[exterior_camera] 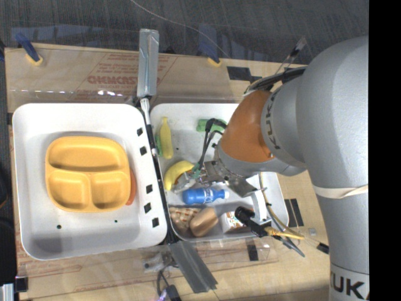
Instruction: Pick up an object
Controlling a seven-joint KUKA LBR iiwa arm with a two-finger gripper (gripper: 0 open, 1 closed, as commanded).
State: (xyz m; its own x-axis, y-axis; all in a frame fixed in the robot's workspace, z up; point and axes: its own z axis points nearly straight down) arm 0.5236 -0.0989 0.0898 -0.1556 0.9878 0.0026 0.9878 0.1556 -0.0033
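The gripper [202,173] sits low in the right bin [183,115], at the crowded middle, and the wrist of the arm [276,130] covers it from above, so I cannot tell whether it is open or closed, nor whether it has anything. No single object is named by the task; the likeliest candidates are the two nearest the gripper, the banana [176,174] just to its left and the blue bottle [203,196] just below it. The main risk, as I judge it, is crowding: banana, bottle and the brown roll [203,222] lie close together, so a closing grasp could land between two of them, catch an edge only, or nudge one aside and grip nothing. The bottle looks round and smooth and lies on its side, so it could roll or squirt out under pressure. The banana is curved and rests near the wall of the bin, which leaves little room on that side and could cause a scrape against the wall. A lift begun on a partial hold would probably drop the thing back among the others. The yellow tray [88,171] in the left bin [75,119] is well apart and in no danger.
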